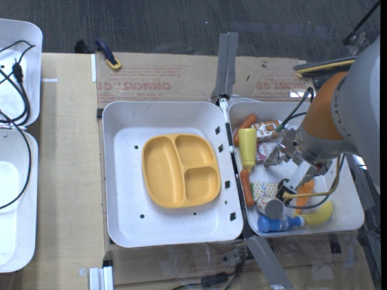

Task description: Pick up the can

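The wooden bench [66,162] carries two white bins side by side. The left bin [127,216] holds just a yellow divided plate [181,169], lying flat near its middle. The right bin [351,205] is crowded, and the grey arm [357,101] reaches into it from the right, with its claw [277,156] low over the middle of the clutter. Whether the claw is apart or together I cannot tell, and nothing can be seen gripped in it. A yellow bottle [247,147] lies along the right bin's left wall, with a crinkled packet [266,132] just to its right at the far end. A blue bottle [278,224] and a yellow, banana-like piece [320,213] lie along the near wall. The can [270,206] sits in the near left part of this bin, nearer than the claw and just beyond the blue bottle. It seems tipped over, so its dull grey end faces upward and its pale patterned side points toward the far left. I judge it to be stiff, smooth and fairly slippery, and light if it is empty. Being round, it would likely roll or squirt out under an off-centre pinch. The best hold looks to be across the middle of its side, squarely over its width, because its neighbours press close and leave little room around it.
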`<act>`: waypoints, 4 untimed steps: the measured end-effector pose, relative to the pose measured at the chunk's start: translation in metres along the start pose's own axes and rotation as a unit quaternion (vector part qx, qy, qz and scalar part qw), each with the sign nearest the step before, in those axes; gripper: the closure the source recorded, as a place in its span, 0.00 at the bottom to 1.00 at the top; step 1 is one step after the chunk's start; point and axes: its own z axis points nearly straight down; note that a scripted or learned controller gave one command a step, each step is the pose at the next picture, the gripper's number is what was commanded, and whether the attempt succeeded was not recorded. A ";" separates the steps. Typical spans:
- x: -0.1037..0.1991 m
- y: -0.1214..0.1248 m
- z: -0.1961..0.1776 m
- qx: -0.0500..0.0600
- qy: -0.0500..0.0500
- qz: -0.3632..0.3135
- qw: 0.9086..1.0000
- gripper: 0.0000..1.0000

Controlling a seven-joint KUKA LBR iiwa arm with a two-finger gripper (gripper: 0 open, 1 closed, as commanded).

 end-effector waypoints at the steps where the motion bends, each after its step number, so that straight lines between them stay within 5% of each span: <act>1: -0.032 -0.031 0.000 0.000 0.000 0.046 0.999 0.00; 2: -0.033 -0.031 -0.007 0.002 -0.001 0.047 0.999 1.00; 3: -0.027 -0.030 -0.148 -0.001 0.000 -0.073 0.997 1.00; 4: -0.027 -0.030 -0.148 -0.001 0.000 -0.073 0.997 0.00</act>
